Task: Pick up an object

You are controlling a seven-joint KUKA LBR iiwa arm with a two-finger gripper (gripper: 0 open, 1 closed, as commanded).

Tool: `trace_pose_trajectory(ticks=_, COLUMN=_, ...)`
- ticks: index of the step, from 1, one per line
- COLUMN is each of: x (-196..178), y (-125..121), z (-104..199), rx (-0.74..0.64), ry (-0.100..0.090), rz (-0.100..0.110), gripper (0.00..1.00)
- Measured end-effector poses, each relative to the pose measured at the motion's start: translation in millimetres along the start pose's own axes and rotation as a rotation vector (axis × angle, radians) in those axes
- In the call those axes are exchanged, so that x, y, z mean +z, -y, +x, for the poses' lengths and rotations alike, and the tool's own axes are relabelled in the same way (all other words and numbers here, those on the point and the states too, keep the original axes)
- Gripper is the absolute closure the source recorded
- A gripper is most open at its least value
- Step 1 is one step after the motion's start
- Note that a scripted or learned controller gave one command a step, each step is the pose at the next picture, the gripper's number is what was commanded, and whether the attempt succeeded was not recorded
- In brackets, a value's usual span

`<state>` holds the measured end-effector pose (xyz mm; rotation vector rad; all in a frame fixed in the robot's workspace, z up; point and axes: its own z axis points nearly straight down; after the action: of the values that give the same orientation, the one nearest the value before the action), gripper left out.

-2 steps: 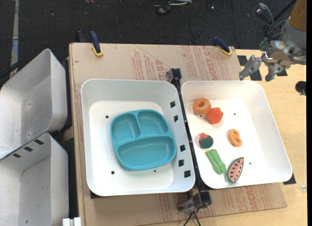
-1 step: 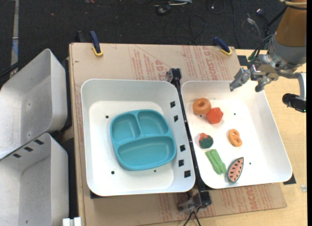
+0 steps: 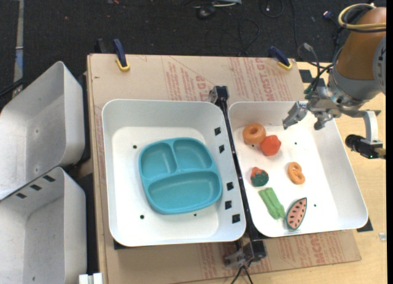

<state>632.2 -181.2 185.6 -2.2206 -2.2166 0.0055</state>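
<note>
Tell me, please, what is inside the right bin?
The right bin holds an orange donut, a red piece, a pretzel, a red-and-green item, a green vegetable and a watermelon slice. The claw covers some of the bin's far corner.

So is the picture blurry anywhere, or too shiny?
Camera view: the toys, like the watermelon slice, look sharp; the gripper is a bit soft; the white right bin is bright but without harsh glare; the floor behind is dark.
</note>
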Motion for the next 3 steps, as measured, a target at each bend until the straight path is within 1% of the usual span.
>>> trace_pose_trajectory(ticks=1, x=47.5, y=-6.4, z=6.0, rx=-0.005, ry=0.0, rz=-0.003, gripper=0.0)
trace_pose_trajectory(ticks=2, x=33.6, y=-7.6, z=5.6, rx=-0.005, ry=0.002, rz=-0.008, gripper=1.0)
trace_pose_trajectory(ticks=3, x=-20.8, y=-16.4, z=-1.7, rx=-0.005, ry=0.003, rz=-0.013, gripper=1.0)
